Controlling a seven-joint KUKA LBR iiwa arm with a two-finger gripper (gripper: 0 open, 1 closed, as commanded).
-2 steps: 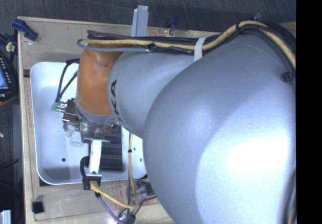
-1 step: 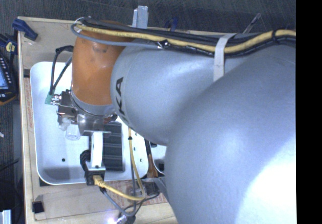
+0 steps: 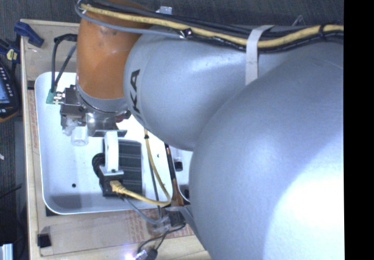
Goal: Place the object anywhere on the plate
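I am watching the arm (image 3: 245,136) covering most of the left bin (image 3: 61,174), hiding object and plate. I cannot tell whether the gripper (image 3: 76,124) is open or holding anything, so I am risking a blind, empty placement.

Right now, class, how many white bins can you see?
1: the white bin at the left of the bench. The arm covers the right side and may hide another.
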